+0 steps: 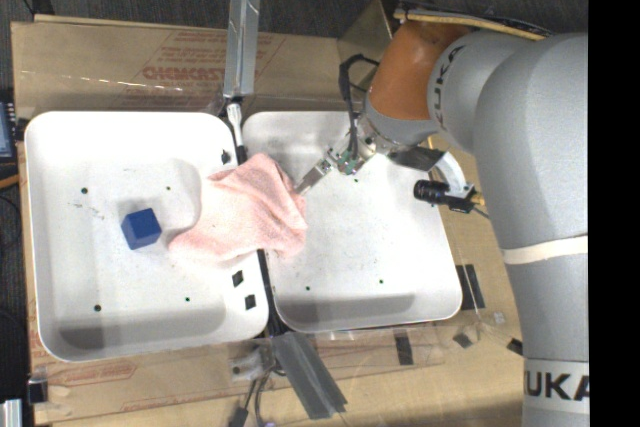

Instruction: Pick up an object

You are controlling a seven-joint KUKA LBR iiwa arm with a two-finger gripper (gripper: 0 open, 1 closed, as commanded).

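A pink cloth lies crumpled across the divider between the two bins, partly in each. A blue cube sits in the left bin, left of the cloth. My gripper reaches down into the right bin from its back edge, and its tip is right at the cloth's upper right edge. Whether it touches or grips the cloth is not clear from this angle.
The grey arm with its orange band hangs over the back right of the right bin. A grey metal post stands behind the bins at the divider. Cardboard lines the bench around the bins.
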